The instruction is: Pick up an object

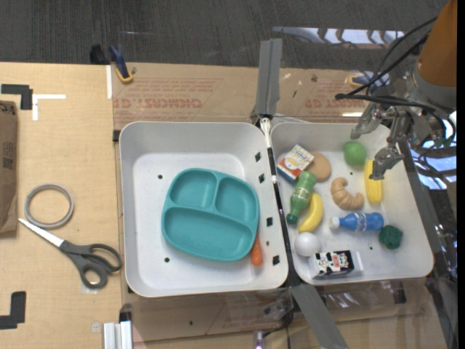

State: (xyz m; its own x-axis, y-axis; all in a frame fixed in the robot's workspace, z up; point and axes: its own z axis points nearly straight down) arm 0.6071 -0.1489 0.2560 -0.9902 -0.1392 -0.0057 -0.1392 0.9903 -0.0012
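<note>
My gripper (372,145) hangs over the far right corner of the right bin (418,267), its fingers apart and nothing between them. A green ball (354,153) lies just left of it and a yellow corn cob (373,185) just below its lower finger. Elsewhere in this bin lie a small box (295,161), a tan round piece (320,167), a green bottle (301,197), a banana (312,214), a croissant (346,193), a blue bottle (361,222), a dark green piece (390,236), a white ball (306,244) and a black-and-white carton (335,262).
The left bin (138,166) holds a teal divided plate (211,214) and an orange carrot (256,254) by its right wall. On the bench to the left lie scissors (80,254) and a tape ring (49,203). Cables hang by the arm at the right.
</note>
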